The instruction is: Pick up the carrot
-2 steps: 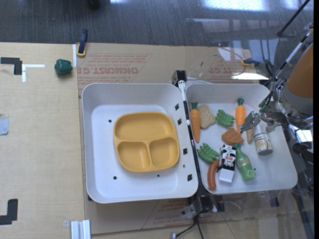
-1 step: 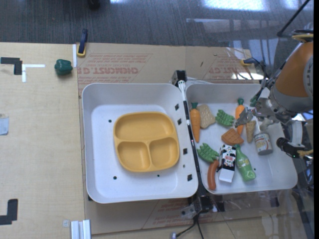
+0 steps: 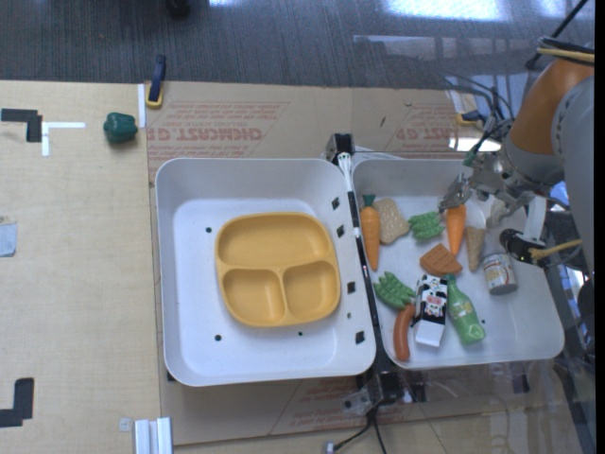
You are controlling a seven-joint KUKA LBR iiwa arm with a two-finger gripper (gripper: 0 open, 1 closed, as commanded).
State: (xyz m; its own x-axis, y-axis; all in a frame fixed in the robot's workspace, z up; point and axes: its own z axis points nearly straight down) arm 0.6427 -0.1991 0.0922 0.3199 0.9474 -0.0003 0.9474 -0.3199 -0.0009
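Two orange carrots are in the right bin (image 3: 539,334). One carrot (image 3: 370,236) lies along the bin's left wall, beside a slice of bread (image 3: 393,223). The other carrot (image 3: 456,229) hangs point-down with its thick end between the fingers of my gripper (image 3: 458,200), which is shut on it. This carrot's tip overlaps a brown cracker (image 3: 440,259). The arm's orange band (image 3: 541,112) is at the upper right.
Around the held carrot are a green pea pod (image 3: 426,223), a cone (image 3: 475,246), a small can (image 3: 498,274), a green bottle (image 3: 464,314), a milk carton (image 3: 431,312), a sausage (image 3: 404,333) and leafy greens (image 3: 392,290). The left bin (image 3: 180,282) holds a yellow divided plate (image 3: 277,268).
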